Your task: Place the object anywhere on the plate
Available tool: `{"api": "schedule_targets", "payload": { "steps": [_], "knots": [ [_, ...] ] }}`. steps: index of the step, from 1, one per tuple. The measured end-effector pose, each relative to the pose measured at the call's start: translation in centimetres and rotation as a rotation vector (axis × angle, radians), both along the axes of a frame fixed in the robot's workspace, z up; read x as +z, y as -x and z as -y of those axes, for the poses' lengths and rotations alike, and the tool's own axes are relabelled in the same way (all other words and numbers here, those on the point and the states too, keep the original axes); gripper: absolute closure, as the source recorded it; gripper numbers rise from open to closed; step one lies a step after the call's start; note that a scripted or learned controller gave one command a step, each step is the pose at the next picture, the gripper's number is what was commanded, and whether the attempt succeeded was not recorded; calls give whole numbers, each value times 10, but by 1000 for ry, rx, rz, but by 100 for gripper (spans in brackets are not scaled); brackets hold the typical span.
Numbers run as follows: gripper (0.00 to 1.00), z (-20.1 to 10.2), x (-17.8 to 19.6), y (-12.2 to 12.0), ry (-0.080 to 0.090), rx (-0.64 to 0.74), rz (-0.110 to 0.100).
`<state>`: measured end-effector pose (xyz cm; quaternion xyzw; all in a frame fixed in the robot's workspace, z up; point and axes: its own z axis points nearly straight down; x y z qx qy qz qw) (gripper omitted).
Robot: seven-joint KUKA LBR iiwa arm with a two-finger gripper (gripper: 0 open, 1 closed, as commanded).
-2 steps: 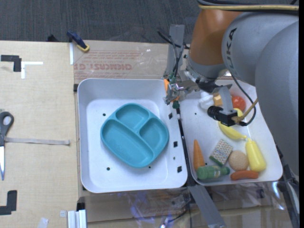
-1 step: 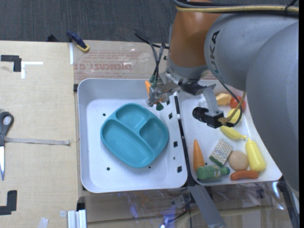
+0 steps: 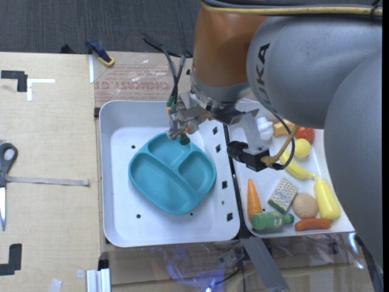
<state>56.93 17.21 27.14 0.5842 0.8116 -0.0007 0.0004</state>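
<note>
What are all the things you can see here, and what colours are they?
Plate: 1, blue, with compartments, in the left bin.
Bins: 2, white; left bin, right bin.
Carrot: 1, orange, right bin, near its left wall.
Bottle: 1, green, right bin, front.
Banana: 1, yellow, right bin.
Sponge-like block: 1, speckled beige, right bin.
Round roll: 1, tan, right bin.
Yellow bottle-like toy: 1, right bin, right side.
Chilli-like toy: 1, red-orange, right bin, front.
Scissors: 1, grey, bench at far left.
Arm: 1, grey with orange band.
Gripper: 1, above the plate's far edge.
</note>
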Motion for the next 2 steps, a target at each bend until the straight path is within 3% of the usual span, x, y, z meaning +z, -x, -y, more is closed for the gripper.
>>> {"api": "schedule_targets", "payload": {
  "steps": [1,2],
  "knots": [
    [100,-27,-73,11,1,78,-3],
    [0,-26,-73,11,1,78,-3]
  ]
}}
